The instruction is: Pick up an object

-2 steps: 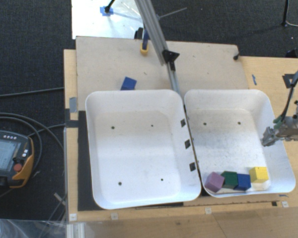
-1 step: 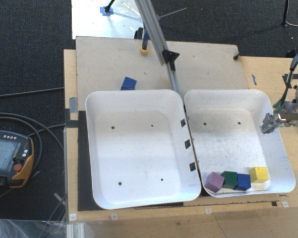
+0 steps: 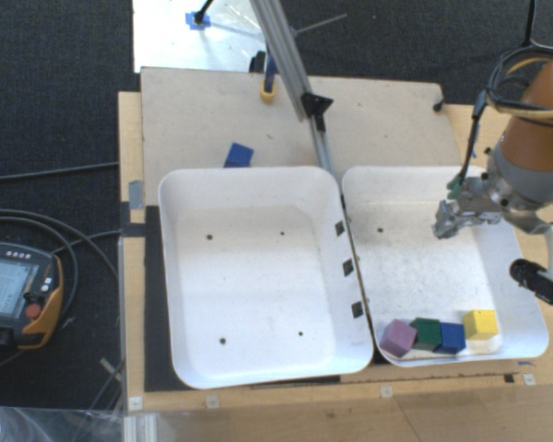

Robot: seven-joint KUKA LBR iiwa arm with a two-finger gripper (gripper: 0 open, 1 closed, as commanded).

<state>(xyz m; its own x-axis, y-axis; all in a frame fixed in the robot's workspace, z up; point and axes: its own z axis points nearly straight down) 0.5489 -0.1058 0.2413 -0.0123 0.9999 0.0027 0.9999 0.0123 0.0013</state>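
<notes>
The gripper (image 3: 445,224) is hanging over the upper part of the right bin (image 3: 415,187), well apart from the blocks, and I cannot tell how its jaws are standing. The purple block (image 3: 397,336), green block (image 3: 427,331), blue block (image 3: 452,339) and yellow block (image 3: 480,324) are sitting bunched along that bin's near edge.

A teach pendant (image 3: 14,293) lies left of the bench (image 3: 369,118)

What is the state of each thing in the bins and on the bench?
purple block: lying in right bin, near corner
green block: lying beside purple block
blue block: touching green block
yellow block: lying apart from blue block
blue piece: lying on bench, behind left bin
hand: raised over right bin
</notes>
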